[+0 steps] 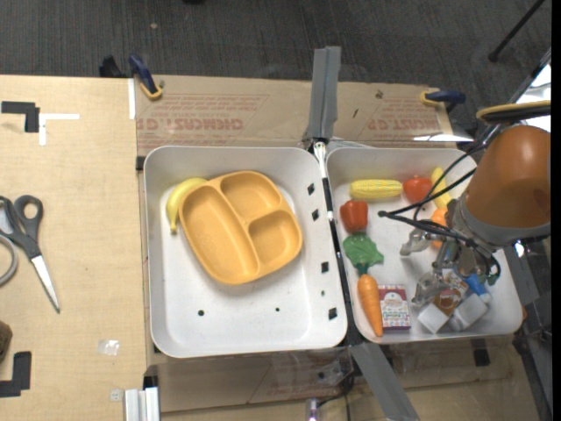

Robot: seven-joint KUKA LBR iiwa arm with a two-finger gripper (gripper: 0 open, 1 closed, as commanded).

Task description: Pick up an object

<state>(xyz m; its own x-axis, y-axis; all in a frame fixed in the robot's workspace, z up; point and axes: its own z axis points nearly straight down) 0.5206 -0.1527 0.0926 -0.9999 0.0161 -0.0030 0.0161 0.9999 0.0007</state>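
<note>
Even, bright overhead light; soft shadows under the yellow divided plate (241, 226) toward 6 o'clock. Mild glare at 3 o'clock; focus slightly soft throughout.

Two shallow white bins sit side by side on the bench. The left white bin (175, 323) contains an orange three-compartment plastic plate (241, 226), with a yellow banana (178, 200) touching its upper-left rim. The right white bin (346, 160) contains a yellow corn cob (375, 188), a red tomato (417, 188), a red pepper (353, 215), a green broccoli piece (362, 251), an orange carrot (370, 303) and a small pink box (394, 309) just beside the carrot. The grey arm with its orange band (515, 178) reaches over this bin; the two-finger gripper (441, 289) is low at the bin's lower right, among small items. Grey-handled scissors (31, 248) lie on the bench, well apart to the left.
</note>
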